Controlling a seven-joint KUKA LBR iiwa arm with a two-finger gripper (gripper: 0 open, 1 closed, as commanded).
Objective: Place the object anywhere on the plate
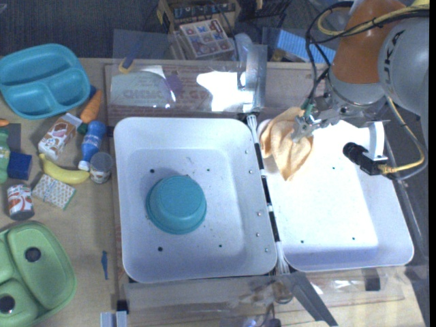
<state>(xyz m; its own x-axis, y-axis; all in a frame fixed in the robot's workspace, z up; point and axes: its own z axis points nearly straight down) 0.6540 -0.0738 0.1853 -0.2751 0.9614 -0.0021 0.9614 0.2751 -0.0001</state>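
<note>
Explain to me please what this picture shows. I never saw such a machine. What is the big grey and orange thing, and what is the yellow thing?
The picture is taken by one camera fixed above a bench, looking down at a slant. The grey and orange thing is a robot arm reaching in from the right. At its end is a pincer, which holds up a yellow cloth over the right white bin. The cloth hangs from the pincer. In the left white bin sits a teal plate, turned like a bowl upside down. Toys and trays lie on the bench further left.
</note>
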